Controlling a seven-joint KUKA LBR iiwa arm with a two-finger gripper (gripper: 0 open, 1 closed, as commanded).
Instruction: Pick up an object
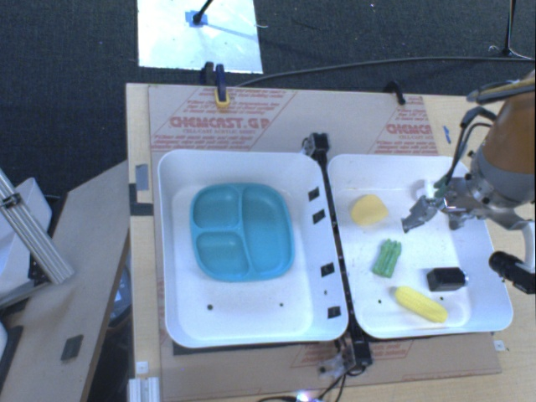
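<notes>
Four small things are seen lying in the right bin (381,329): a yellow rounded piece (368,209) toward its upper left, a green ridged piece (387,258) just below that, a yellow corn cob (420,304) near the front wall, and a black block (445,279) just beside the cob's right end. None of them is held. The gripper (416,219) is placed above the right bin, to the right of the yellow rounded piece and apart from it, with nothing between its fingers; whether the fingers stand apart or together cannot be told from this slanted view. The grey arm (507,153) with its orange band is seen reaching in from the right edge.

In the left bin (180,308) a blue divided tray (243,231) with three compartments is laid flat near the middle. The two bins are set side by side, touching along a black hinge strip (331,233), on a brown board (276,115) printed with red letters, which rests on the worktop (138,124). A blue and yellow clamp (219,86) is fixed at the board's far edge.
</notes>
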